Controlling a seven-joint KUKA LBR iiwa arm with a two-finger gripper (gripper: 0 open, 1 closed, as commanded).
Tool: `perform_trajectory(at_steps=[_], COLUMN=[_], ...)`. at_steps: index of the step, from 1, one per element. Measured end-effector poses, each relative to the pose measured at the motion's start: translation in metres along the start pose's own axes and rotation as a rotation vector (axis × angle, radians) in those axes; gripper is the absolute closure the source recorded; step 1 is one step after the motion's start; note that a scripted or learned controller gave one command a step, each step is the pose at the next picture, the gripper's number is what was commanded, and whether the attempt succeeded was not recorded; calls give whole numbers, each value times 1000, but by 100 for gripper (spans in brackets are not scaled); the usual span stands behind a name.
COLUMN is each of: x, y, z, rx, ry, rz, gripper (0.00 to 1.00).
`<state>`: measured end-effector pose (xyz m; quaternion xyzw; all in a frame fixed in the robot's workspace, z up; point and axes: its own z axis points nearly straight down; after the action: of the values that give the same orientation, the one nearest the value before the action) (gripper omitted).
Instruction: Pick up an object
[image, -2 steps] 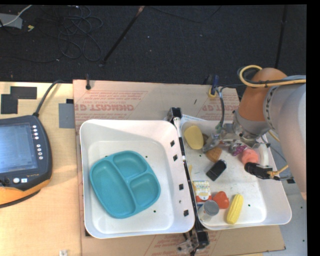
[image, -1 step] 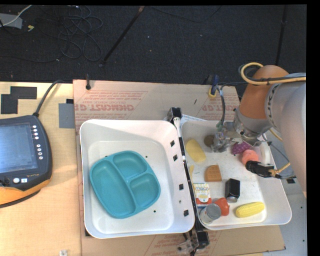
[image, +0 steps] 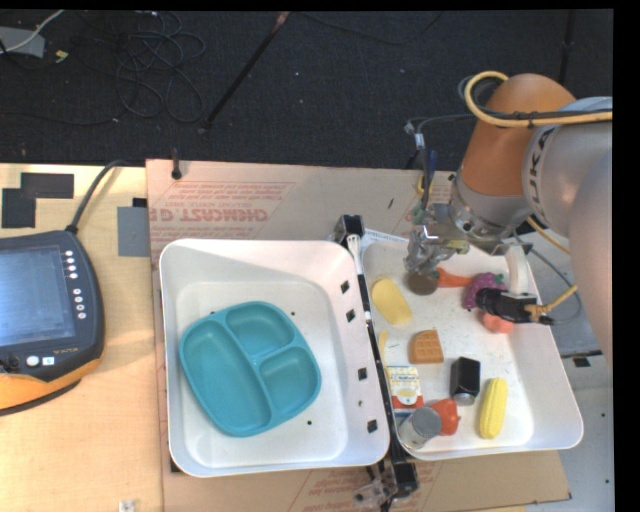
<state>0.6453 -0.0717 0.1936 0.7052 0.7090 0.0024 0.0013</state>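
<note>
camera view shows two white bins side by side on brown cardboard (image: 250, 205). the left bin (image: 200, 268) holds a blue-green plate (image: 250, 368) with three parts, lying flat in the middle of it.

the grey and orange arm (image: 520, 130) comes in from the upper right of the frame. its gripper (image: 423, 268) points down at the top left corner of the right bin (image: 527, 365). right at its tip is a small brown round thing (image: 423, 285). the gripper hides where they meet, so i cannot tell if it is apart, together, or clamped on it.

an orange stick (image: 455, 278) lies just right of the brown thing. further right are a purple toy (image: 487, 284) and a pink one (image: 492, 322). below the gripper lies a yellow roll (image: 390, 301). under that is a brown square cracker (image: 426, 347). near the bottom of the bin are a little box (image: 402, 385), a black block (image: 464, 378), a yellow corn (image: 492, 407) and a grey can (image: 423, 424).

a dark screen (image: 40, 300) sits at the left edge of the frame.
</note>
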Motion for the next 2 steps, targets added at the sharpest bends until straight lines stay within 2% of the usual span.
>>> perform_trajectory(at_steps=[1,2], x=[46,44], y=[0,-1], z=[-56,-64], rx=[1,6], ry=[0,-1], rz=[1,3], gripper=[100,100])
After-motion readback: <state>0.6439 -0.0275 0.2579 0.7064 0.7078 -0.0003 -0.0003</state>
